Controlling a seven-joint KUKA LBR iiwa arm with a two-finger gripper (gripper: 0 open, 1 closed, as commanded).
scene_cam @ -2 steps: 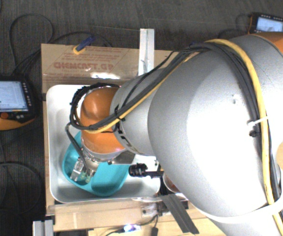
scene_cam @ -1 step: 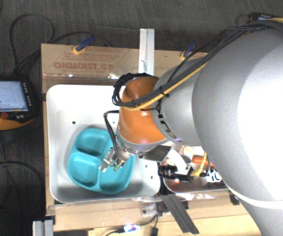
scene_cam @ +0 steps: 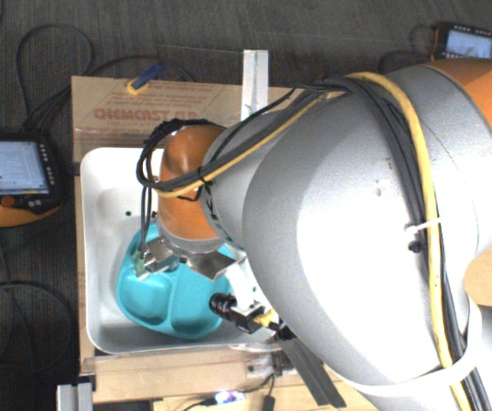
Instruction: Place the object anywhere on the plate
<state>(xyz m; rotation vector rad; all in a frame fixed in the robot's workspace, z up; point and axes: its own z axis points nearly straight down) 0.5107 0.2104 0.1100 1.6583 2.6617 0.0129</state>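
Dark grey carpet [scene_cam: 74,24] strewn with black cables [scene_cam: 6,289]; a handheld screen [scene_cam: 13,171] (lit, possibly a controller) lies left.

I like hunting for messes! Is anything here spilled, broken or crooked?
Nothing looks spilled or broken. The blue plate lies flat in the white bin, with the arm's orange band right above it. The arm hides the claw and much else.

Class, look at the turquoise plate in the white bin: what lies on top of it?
The arm's orange wrist and end effector hang over the turquoise plate, hiding its upper part; any object there is covered.
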